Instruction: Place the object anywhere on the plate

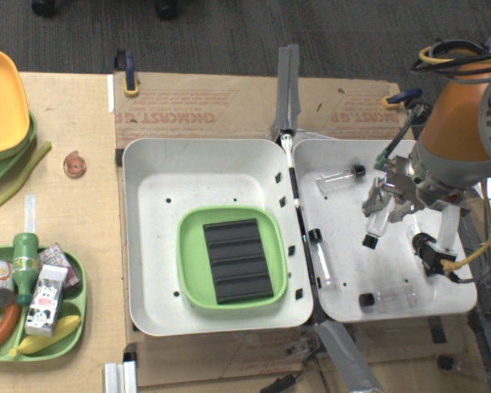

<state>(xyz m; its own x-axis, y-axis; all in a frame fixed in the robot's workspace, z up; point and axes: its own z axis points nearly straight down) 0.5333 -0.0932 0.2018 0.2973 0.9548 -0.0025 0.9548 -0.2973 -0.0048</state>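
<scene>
One clear tube (pixel 378 223) sits clamped between the gripper (pixel 382 211) fingers in the right bin (pixel 344 297). The green plate (pixel 190 252) lies at nine o'clock

Yellow plate (pixel 2 97) cut off left

bench and floor from above
dark grey carpet floor (pixel 229 15) runs along the top, with black chair casters (pixel 45 2) on it; below, a light wooden bench top (pixel 74 121) carries brown cardboard sheeting (pixel 196 109) held by a blue clamp (pixel 124 65).
</scene>
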